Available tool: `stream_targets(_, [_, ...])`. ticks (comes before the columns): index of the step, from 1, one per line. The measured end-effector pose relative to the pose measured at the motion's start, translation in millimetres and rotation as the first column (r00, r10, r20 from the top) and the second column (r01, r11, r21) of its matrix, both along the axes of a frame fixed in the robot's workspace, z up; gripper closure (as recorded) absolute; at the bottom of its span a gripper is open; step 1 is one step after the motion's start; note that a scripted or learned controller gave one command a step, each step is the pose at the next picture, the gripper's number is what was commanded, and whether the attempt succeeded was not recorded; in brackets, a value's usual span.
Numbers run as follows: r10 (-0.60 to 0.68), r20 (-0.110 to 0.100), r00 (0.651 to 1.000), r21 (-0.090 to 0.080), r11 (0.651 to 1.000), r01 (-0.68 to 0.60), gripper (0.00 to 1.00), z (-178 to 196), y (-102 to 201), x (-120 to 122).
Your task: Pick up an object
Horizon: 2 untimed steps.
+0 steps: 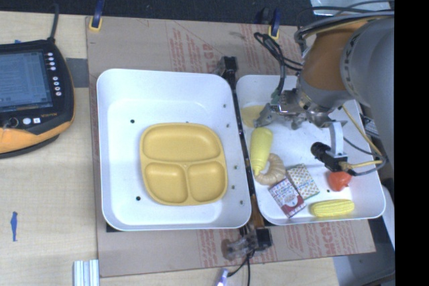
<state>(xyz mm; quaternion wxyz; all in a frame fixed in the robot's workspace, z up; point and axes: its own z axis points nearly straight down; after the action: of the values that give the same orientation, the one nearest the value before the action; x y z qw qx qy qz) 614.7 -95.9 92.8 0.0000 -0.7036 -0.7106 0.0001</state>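
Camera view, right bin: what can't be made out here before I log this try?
- Hand: the arm's own wrist covers its fingers, so open or shut is unclear.
- Right bin: the arm hides its upper right part.
- Yellow thing at the bin's upper left: too pale and partly covered to identify.
- Packet: print too small to read.
- Red thing: too small to name.

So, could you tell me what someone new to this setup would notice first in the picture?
Probably the yellow divided plate, lying alone in the middle of the left bin. Next, the grey arm with its orange band, looming over the right bin, where small items crowd together: a yellow corn cob, a red piece and a patterned packet.
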Motion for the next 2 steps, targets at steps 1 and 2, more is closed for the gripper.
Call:
stream_targets(1, [-0.005,-0.007,1.0,-0.001,1.0,0.005,0.0,-1.4,1.4,-25.0])
stream_targets(2, [-0.005,-0.007,1.0,-0.001,1.0,0.005,0.0,-1.3,0.4,-37.1])
